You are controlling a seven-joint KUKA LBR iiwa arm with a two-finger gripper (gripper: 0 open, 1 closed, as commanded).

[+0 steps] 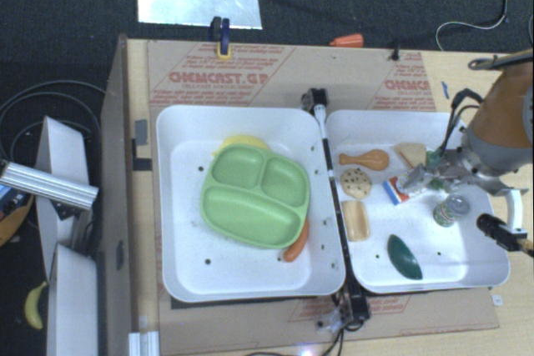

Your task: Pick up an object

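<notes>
Currently the gripper (415,179) sits low in the right bin (492,267), over a small red-white-blue item (395,192) — can't tell its state. Nearby: plastic drumstick (365,159), chip cookie (355,181), bread roll (356,220), glossy dark-green leaf shape (405,256). Left bin (179,179) carries a matte green three-section plate (255,194) over an orange sausage (295,244). Bench (250,75) is printed cardboard — dark carpet (67,4) around it.

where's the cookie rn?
The cookie lies in the right bin, near its left wall, just below the toy drumstick and above the bread roll.
</notes>
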